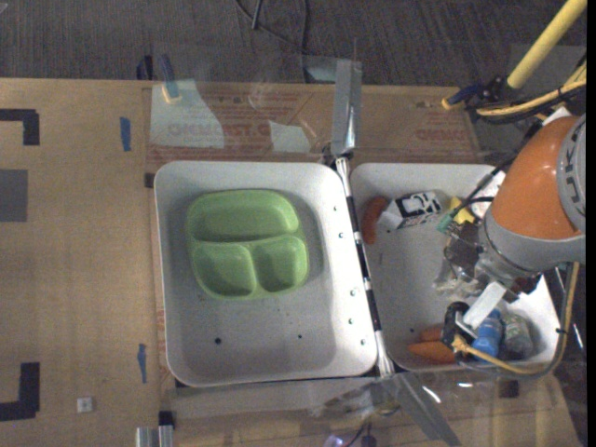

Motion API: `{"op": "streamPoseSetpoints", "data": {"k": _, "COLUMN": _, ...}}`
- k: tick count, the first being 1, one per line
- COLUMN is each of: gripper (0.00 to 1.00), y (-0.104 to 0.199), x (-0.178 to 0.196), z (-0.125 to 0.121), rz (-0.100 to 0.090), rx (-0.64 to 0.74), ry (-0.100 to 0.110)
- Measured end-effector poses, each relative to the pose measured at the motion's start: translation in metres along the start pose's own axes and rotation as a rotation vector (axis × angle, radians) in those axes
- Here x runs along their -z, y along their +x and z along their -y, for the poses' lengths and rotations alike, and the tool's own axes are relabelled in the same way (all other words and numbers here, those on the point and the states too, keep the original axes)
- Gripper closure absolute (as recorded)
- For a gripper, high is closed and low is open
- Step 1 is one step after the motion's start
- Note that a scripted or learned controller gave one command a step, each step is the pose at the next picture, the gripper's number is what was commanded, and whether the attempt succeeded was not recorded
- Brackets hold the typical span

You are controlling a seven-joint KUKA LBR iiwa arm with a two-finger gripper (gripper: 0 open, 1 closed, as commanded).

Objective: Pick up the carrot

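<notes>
The green plate [247, 242], split into compartments, is sitting in the upper half of the left bin [242, 343]; everything else is lying to the right of that plate, in the right bin [410, 277]. The carrot [430, 349] is resting well to the right of the green plate and lower than it, against the near wall of its bin; a blue thing [489, 335] is lying farther right of the plate than the carrot. A reddish-brown thing [372, 218] and a black-and-white box [416, 205] are lying level with the green plate's upper edge. The gripper [463, 264] is hanging farther from the plate than the carrot, above it; whether it is open or closed I cannot tell, and nothing is showing in its grasp.
</notes>
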State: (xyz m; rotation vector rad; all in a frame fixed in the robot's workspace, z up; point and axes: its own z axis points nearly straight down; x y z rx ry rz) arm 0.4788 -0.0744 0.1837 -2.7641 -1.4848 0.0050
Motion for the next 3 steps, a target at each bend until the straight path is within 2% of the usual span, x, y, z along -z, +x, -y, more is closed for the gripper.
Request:
{"op": "streamPoseSetpoints", "data": {"k": 1, "gripper": 1.0, "y": 0.0122, "x": 0.0002, "z": 0.0077, "rz": 0.0, "rx": 0.468, "ry": -0.002}}
{"op": "streamPoseSetpoints", "data": {"k": 2, "gripper": 1.0, "y": 0.0071, "x": 0.0007, "z": 0.0041, "rz": 0.001, "rx": 1.067, "ry": -0.004}}
{"op": "streamPoseSetpoints", "data": {"k": 3, "gripper": 1.0, "y": 0.0062, "x": 0.001, "z": 0.0029, "rz": 0.002, "rx": 1.602, "ry": -0.006}}
